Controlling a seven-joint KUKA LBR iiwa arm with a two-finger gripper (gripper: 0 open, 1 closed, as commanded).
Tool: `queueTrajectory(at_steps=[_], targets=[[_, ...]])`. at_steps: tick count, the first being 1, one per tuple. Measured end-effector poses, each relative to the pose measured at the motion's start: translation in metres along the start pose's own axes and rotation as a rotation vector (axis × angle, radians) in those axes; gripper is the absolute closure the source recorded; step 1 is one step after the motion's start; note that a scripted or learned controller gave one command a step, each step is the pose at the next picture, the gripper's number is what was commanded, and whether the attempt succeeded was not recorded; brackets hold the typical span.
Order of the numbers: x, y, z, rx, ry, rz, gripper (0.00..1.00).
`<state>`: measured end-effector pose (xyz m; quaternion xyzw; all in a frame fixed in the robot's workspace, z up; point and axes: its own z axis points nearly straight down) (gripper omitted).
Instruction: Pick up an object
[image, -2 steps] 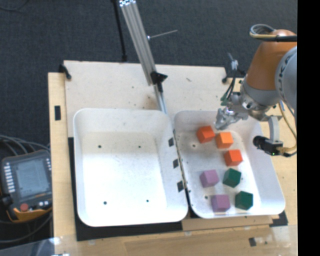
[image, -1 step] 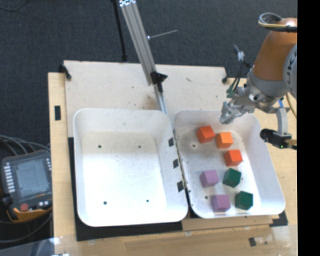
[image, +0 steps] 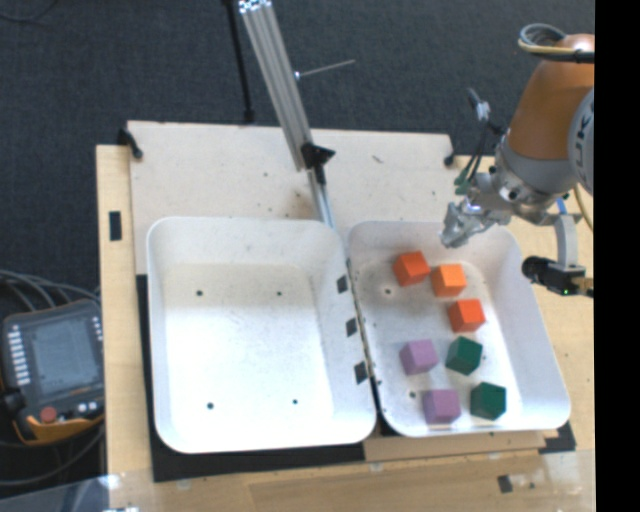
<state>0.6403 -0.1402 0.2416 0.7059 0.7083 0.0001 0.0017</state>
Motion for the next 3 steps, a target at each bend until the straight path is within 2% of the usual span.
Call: queueTrajectory(at_steps=[1,2,3], targets=[[0.039,-0.021,0.008,0.003,0.001,-0.001,1.0],[0.084,-0.042,-0.003,0.002,0.004,-0.003,1.0],[0.14,-0.055,0.003,0.003,0.004,-0.004,1.0]])
